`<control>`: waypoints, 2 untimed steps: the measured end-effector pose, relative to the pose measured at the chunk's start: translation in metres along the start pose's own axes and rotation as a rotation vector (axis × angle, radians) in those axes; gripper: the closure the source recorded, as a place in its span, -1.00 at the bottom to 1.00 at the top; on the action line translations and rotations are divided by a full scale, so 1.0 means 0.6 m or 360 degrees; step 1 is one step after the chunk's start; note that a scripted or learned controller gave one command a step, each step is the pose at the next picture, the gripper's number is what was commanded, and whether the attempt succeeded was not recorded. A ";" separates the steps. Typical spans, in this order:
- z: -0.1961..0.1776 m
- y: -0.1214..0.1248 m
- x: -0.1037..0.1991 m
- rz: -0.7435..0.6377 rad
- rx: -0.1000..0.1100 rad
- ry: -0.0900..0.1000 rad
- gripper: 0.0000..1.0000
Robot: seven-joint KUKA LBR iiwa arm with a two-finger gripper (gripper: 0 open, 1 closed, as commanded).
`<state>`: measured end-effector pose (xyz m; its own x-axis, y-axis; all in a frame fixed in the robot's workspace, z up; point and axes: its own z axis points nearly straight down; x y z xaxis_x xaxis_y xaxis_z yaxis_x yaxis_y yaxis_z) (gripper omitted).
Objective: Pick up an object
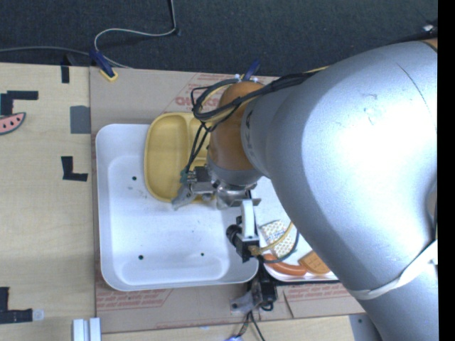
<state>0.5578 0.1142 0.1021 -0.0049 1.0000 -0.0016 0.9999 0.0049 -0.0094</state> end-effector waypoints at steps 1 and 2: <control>-0.015 -0.001 0.001 -0.0002 0.0005 0.0001 1.00; -0.099 0.003 -0.178 0.0011 -0.0012 -0.0009 1.00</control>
<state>0.5607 0.0075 0.1620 0.0023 1.0000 -0.0076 1.0000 -0.0023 -0.0020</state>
